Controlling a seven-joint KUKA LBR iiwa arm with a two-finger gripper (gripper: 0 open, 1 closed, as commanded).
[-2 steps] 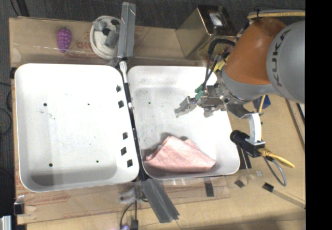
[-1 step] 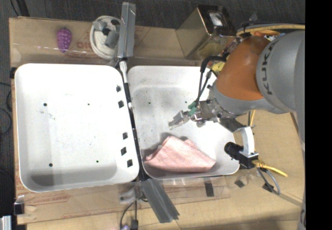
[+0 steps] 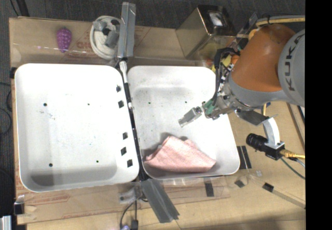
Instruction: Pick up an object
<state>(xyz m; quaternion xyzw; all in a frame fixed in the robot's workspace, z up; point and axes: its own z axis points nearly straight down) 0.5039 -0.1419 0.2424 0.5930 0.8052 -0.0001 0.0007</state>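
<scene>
The pink cloth (image 3: 179,155) lies crumpled at the right bin's (image 3: 155,81) near edge, while the claw (image 3: 190,116), whose state I cannot tell, hangs above it and might merely snag a loose fold.

Brown bench (image 3: 290,192), seen from above. Bore two shallow white bins side by side: left bin (image 3: 31,172), right bin (image 3: 171,76), touching along a grey divider (image 3: 129,120). Along the far edge lay a purple object (image 3: 64,39) and, well apart, a white coil (image 3: 104,37).
</scene>
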